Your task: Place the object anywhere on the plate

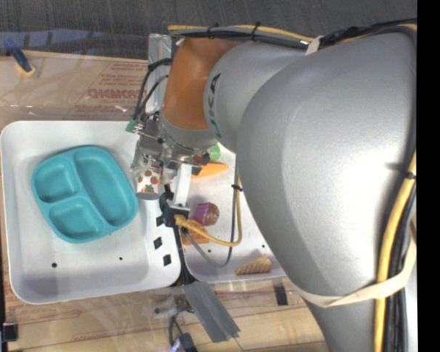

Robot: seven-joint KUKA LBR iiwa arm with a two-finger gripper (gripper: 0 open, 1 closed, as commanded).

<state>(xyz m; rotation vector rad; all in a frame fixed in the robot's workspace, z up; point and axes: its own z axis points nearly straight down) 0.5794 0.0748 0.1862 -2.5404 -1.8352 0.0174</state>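
Note:
A teal plate [84, 193] with three compartments lies in the left white bin [29, 270], and nothing rests on it. My gripper [151, 176] hangs below the orange-banded wrist, over the left bin's right edge, just right of the plate. A small white piece with orange and green spots [147, 182] shows at the gripper's tip; I cannot tell whether it is held. In the right bin lie a purple round object [206, 213], an orange carrot-like object [214, 170] and a green piece [215, 152], partly hidden by the arm.
The big grey arm [315, 160] covers most of the right bin [227, 273]. A tan ridged object [254, 265] lies near that bin's front edge, and a yellow-orange piece [196, 232] sits by the divider. Cardboard [73, 79] lies behind the bins.

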